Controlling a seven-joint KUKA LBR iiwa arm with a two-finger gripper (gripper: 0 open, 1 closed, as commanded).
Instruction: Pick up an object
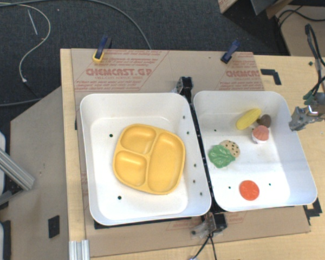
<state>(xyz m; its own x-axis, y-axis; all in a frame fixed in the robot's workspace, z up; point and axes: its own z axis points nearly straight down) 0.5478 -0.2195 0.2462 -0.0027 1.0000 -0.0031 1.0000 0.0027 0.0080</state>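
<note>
The orange disc is sitting near the right bin's front edge, green toy mid-bin, banana toward the back, and the gripper is hanging off the right rim, grip unreadable, so it's probably risking clipping that rim.

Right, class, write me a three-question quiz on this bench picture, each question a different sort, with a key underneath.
1. True or false: the yellow divided plate lies in the right bin.
2. Which item lies nearest the front edge of the right bin? A. the orange disc B. the yellow banana C. the green leaf
3. Fill in: the cookie touches the green ____.

Key
1. False: it lies in the left bin.
2. A.
3. leaf.
</note>
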